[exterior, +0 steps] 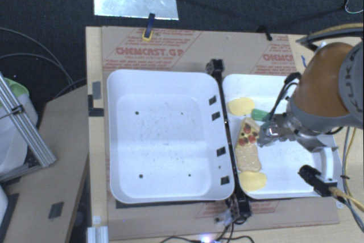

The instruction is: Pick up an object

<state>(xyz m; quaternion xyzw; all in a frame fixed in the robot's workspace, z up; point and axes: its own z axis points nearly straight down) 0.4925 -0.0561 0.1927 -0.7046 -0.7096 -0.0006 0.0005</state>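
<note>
The arm hung low over the right bin (273,83), its tool (266,134) down beside the pizza slice (248,145) at the bin's left side. Whether the tool stood apart or together could not be told. A yellow piece (241,106) lay far of the slice, another (252,180) near of it, a green item (260,115) just by the tool. The step looked like the reach-in for a grasp; next it needed to close squarely on one piece, then lift.

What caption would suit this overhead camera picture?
Robot arm's pincer hovers beside a pizza slice in the right bin.
</note>
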